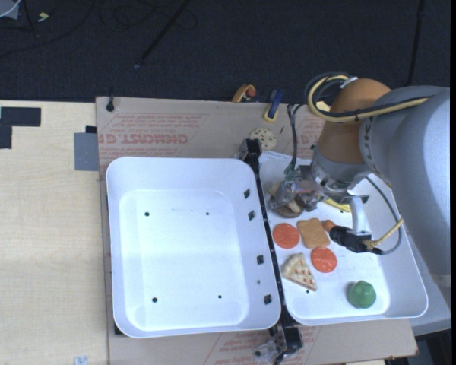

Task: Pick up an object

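My gripper (292,195) is low in the right bin (399,299), near its back left part, over a small brown object (288,207) that its body partly hides. Just in front of it lie a red round slice (286,236), a tan toast-shaped piece (313,233), a second red slice (324,260), a pizza-like wedge (299,271) and a green ball (361,294). Nothing shows between the gripper's fingers.
The left bin (137,204) lies alongside, sharing a black-clipped divider (263,234) with the right bin. A pale round dotted item (262,138) sits on the cardboard behind the bins. The arm's bulk covers the right bin's back right.
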Available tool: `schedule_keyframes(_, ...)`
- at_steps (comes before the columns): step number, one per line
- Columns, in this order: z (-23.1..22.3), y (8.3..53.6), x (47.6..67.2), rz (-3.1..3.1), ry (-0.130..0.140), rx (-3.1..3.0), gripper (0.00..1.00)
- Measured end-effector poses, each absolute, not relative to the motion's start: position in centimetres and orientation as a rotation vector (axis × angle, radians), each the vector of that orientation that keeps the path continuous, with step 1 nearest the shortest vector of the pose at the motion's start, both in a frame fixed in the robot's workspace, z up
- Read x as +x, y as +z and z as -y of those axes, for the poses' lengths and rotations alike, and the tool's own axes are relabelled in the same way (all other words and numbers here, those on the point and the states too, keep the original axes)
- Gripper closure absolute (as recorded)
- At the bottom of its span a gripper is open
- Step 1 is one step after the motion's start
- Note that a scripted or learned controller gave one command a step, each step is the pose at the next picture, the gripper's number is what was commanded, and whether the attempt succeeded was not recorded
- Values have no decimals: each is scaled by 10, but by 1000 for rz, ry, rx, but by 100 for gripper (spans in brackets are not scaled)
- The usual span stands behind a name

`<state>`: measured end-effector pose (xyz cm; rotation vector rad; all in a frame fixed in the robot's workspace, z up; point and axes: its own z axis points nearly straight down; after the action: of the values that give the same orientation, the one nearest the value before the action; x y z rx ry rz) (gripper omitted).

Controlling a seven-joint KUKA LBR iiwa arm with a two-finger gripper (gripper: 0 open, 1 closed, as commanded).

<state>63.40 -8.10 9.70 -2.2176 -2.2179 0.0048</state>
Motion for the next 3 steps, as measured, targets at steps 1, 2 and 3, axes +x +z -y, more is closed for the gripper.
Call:
schedule_keyframes(1, -3, 194, 646, 2233, -12, -2214, 100)
schedule_keyframes(2, 17, 332, 645, 2229, -12, -2227, 100)
schedule_keyframes(3, 61, 376, 644, 2222, -1, -2226, 100)
